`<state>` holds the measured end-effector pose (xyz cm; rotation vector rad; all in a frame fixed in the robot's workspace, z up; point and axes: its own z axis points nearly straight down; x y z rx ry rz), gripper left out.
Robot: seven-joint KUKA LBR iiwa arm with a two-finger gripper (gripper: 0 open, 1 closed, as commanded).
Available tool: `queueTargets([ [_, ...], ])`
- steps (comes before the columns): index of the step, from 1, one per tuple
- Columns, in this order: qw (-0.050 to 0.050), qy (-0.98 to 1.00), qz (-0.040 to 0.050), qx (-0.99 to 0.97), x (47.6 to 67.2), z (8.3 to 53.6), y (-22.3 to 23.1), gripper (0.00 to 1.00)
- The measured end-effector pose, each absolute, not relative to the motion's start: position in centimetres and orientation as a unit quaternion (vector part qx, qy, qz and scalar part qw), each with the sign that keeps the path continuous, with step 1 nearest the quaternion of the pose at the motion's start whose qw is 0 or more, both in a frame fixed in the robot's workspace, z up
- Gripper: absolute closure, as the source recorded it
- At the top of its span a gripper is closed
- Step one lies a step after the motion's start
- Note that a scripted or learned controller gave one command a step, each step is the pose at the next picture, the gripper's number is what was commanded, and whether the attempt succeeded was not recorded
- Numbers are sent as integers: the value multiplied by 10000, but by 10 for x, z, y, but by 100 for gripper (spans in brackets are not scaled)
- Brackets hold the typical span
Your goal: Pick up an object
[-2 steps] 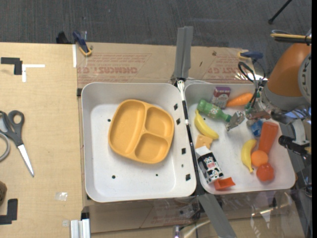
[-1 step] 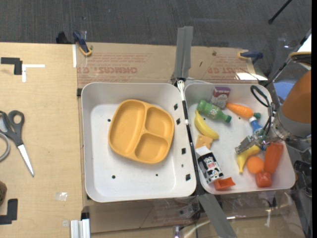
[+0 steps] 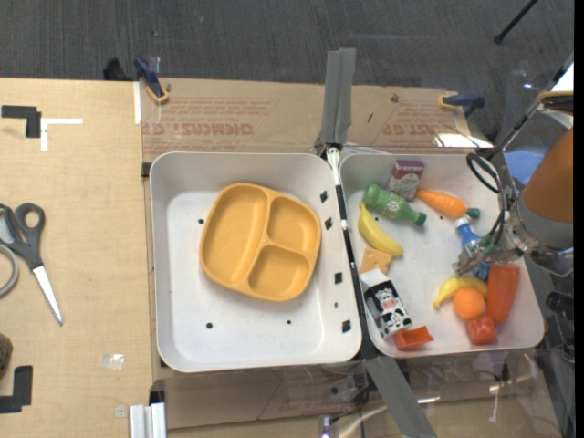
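Note:
The right bin [image 3: 429, 159] holds several toy foods: a green bottle [image 3: 392, 203], a carrot [image 3: 442, 203], a yellow banana [image 3: 375, 232], a cheese wedge [image 3: 374, 260], a black-and-white carton [image 3: 387, 306], a small red piece [image 3: 413, 338], an orange [image 3: 469, 304], a second banana [image 3: 451, 287], a tall red item [image 3: 501, 291], a red pepper [image 3: 482, 329], a blue bottle [image 3: 467, 233] and a purple box [image 3: 407, 175]. My gripper [image 3: 476, 263] hangs low at the bin's right side, just above the orange and second banana, beside the blue bottle.
The left bin [image 3: 173, 272] holds a yellow divided plate [image 3: 261, 242]. Scissors [image 3: 35, 254] lie on the bench far left. A grey strap [image 3: 338, 99] runs along the gap between the bins. Cables [image 3: 488, 176] loop by the arm at the right bin's far corner.

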<state>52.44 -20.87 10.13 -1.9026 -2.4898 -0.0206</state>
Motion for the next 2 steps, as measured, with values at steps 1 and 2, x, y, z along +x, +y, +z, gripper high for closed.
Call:
queueTargets([
  [1, 93, -7977, -100, -6029, 526, 101, -201, 0],
  [2, -8, -8061, -9, -5918, 478, 93, -178, 0],
])
